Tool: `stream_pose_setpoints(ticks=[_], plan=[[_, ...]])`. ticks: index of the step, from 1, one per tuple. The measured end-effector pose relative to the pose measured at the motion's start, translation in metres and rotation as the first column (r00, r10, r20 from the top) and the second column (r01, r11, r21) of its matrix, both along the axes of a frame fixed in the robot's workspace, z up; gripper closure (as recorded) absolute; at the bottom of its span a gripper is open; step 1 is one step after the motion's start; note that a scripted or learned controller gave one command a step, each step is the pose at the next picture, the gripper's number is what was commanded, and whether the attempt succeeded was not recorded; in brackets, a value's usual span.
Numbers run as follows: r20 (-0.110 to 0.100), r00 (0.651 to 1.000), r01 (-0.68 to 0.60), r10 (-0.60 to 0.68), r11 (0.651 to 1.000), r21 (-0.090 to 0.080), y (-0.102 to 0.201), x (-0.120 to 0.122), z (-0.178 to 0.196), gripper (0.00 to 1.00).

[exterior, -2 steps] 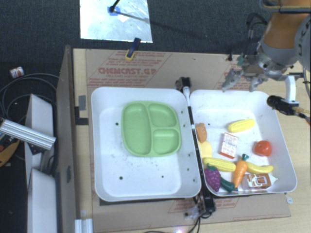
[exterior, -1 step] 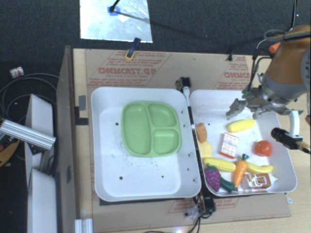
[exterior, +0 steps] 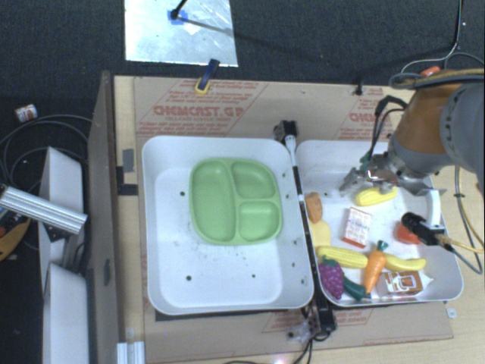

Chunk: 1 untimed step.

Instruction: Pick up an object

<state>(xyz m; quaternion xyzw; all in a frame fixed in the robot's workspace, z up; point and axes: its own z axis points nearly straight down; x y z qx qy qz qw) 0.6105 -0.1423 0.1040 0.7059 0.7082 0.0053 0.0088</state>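
My gripper [exterior: 367,180] hangs in the right bin [exterior: 333,158], near its back, and stands open with nothing between its fingers. A small yellow toy fruit [exterior: 377,196] lies just below and to the right of it, close to the fingertips. Farther forward lie a red-and-white carton [exterior: 357,226], an orange carrot [exterior: 373,265], a yellow corn cob [exterior: 341,255], a banana [exterior: 405,264], purple grapes [exterior: 331,277] and a small orange-and-white box [exterior: 402,281]. An orange piece [exterior: 313,207] sits by the bin's left wall.
The left bin [exterior: 163,203] holds a green divided plate [exterior: 234,201]. A red toy [exterior: 407,236] lies at the right bin's right side. Both bins rest on a cardboard sheet [exterior: 220,105]. The arm comes in from the right over the bin's far corner.
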Motion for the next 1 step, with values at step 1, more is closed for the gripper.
stream_pose_setpoints(ticks=[1], plan=[[0.01,1.0,0.002,-0.002,1.0,-0.008,-0.001,-0.006,-0.0089,0.0]])
